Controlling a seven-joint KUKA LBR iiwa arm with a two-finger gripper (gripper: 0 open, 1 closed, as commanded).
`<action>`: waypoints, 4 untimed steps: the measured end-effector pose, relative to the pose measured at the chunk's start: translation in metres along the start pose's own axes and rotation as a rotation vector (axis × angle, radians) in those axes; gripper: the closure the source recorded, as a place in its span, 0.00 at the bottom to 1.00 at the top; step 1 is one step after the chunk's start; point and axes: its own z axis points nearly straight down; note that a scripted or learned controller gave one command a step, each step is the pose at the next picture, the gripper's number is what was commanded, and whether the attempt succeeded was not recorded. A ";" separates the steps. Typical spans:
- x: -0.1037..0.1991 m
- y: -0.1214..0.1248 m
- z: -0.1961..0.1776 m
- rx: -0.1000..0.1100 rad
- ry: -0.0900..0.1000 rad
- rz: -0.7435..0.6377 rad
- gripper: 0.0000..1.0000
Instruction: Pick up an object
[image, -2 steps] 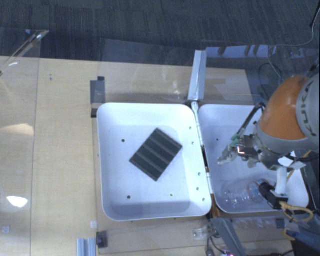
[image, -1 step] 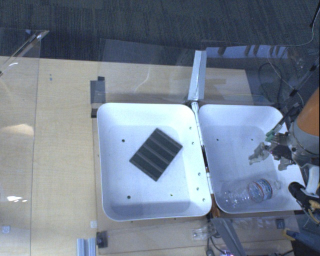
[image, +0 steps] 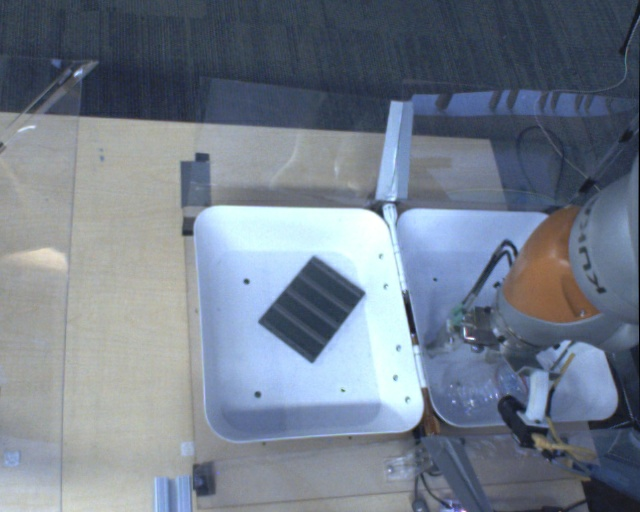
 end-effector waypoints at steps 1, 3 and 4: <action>-0.015 -0.001 -0.036 0.012 -0.001 0.013 0.00; -0.030 0.151 0.006 0.009 -0.002 0.080 0.00; -0.027 0.154 -0.008 0.001 -0.002 0.070 1.00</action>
